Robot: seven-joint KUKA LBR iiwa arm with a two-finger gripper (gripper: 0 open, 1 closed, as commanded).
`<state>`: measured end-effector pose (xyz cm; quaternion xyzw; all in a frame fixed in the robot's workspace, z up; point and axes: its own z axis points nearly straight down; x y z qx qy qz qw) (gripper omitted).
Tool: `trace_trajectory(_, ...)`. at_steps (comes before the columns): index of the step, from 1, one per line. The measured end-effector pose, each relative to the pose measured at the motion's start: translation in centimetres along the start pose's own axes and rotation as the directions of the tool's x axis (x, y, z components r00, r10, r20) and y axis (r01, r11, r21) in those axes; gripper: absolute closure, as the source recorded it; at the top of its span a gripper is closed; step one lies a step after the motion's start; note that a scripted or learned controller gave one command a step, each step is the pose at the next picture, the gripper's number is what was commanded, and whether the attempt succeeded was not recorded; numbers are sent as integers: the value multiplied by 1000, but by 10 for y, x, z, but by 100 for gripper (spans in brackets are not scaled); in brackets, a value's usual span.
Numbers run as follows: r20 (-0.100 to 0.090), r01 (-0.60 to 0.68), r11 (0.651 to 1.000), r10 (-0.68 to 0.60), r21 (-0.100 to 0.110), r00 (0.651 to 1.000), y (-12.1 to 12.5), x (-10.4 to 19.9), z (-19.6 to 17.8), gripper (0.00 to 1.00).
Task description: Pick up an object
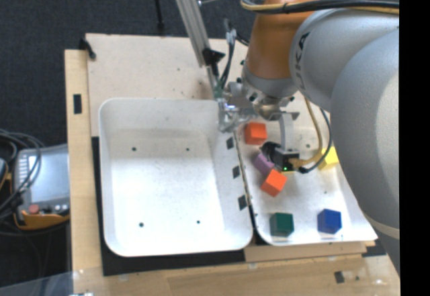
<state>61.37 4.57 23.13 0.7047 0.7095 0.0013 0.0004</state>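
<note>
My gripper point(255, 120) hangs over the far end of the right bin point(349, 211), under the orange-banded wrist. An orange cube point(255, 133) lies right below it, partly covered by the gripper body; I cannot tell whether they touch. Just nearer the camera lie a purple block point(263, 162) and a second orange block point(274, 182), close together. A green cube point(282, 224) and a blue cube point(329, 221) rest at the near end of the same bin. A yellow piece point(329, 158) peeks out by the arm on the right.
The left bin point(114, 127) sits beside the right one, a ridge with black marks point(236, 170) between them. A slanted metal rail point(188, 6) rises behind the bins, close to the wrist. The bulky grey arm covers the right bin's far right part.
</note>
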Motion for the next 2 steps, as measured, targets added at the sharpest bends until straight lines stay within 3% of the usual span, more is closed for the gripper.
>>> trace_trajectory(1, 0, 0, 1000, 0, -1, 1000, 17, 45, -11, 100)
trace_trajectory(2, 3, 0, 1000, 0, 3, 1000, 16, 41, -10, 0)
